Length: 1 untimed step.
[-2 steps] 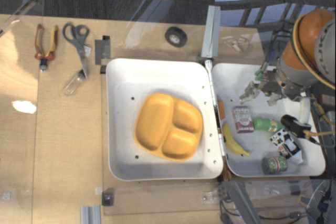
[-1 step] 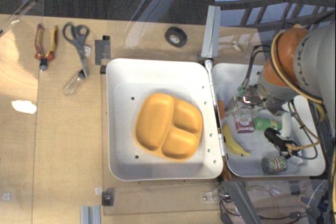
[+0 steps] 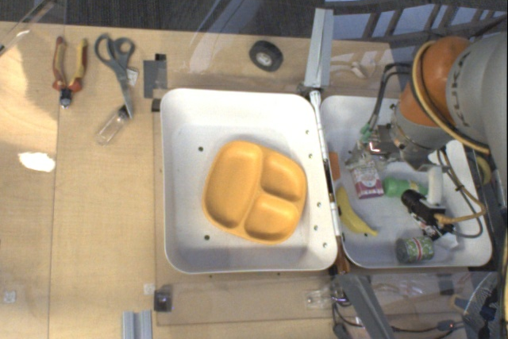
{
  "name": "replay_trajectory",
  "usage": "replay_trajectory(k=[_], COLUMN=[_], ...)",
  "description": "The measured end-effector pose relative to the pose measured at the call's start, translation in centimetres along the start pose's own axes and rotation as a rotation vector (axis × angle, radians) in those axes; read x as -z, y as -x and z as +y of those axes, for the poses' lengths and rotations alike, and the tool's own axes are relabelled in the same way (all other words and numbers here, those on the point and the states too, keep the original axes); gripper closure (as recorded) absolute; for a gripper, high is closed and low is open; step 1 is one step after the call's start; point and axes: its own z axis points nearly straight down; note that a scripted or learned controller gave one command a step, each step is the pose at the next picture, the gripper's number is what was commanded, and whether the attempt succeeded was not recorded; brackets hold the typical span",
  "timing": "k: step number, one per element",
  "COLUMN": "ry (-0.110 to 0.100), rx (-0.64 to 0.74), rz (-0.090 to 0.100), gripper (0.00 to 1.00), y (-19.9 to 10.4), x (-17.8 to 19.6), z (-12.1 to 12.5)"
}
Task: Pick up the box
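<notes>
1. The arm (image 3: 468, 91) fills the upper right of the frame, and its wrist comes down over the upper part of the right bin (image 3: 476, 254).
2. The gripper (image 3: 373, 153) sits low in that bin's upper-left region; whether it is open or closed cannot be told, since cables and glare cover the tip.
3. The box (image 3: 368, 185), a small dark-red and white carton, lies in the right bin directly below the gripper in the frame, just beside it or touching. It cannot be told whether anything is clamped.
4. The carton's long axis appears to run roughly up-and-down in the frame, so the move seems to turn on a short travel toward the lower edge and a closing across the narrow width.
5. Close neighbours: a banana (image 3: 355, 213) lower left of the box, a green object (image 3: 401, 187) just to its right, and a can (image 3: 415, 250) near the bin's bottom edge.
6. The left bin (image 3: 178, 171) holds a yellow divided tray (image 3: 255, 190), well apart from the box.
</notes>
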Motion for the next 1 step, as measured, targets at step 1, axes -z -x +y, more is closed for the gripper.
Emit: replay_trajectory(k=[1], ry=[-0.004], rx=[-0.038], rz=[0.0], gripper=[1.0], y=[-2.95], x=[9.05], z=[0.25])
